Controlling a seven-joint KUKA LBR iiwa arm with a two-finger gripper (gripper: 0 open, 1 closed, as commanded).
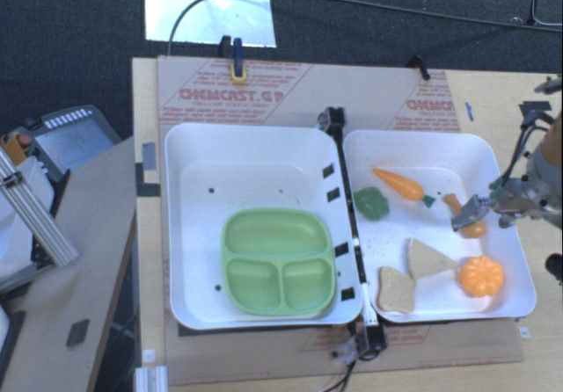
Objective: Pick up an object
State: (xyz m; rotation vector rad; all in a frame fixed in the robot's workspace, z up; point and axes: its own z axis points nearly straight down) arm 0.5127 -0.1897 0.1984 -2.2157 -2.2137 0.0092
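Gripper (468,216) hangs low at the right bin's (413,146) right side, and we cannot tell its state. We see a small orange piece (475,228) touching or just under its tip, another (452,201) just left; we judge these the likeliest target. The carrot (398,183), long axis slanting down-right, lies farther left; the pumpkin (481,276) sits nearer the front.

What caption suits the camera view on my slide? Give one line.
Gripper hovers over right bin of toy food near carrot; green divided plate lies in left bin.
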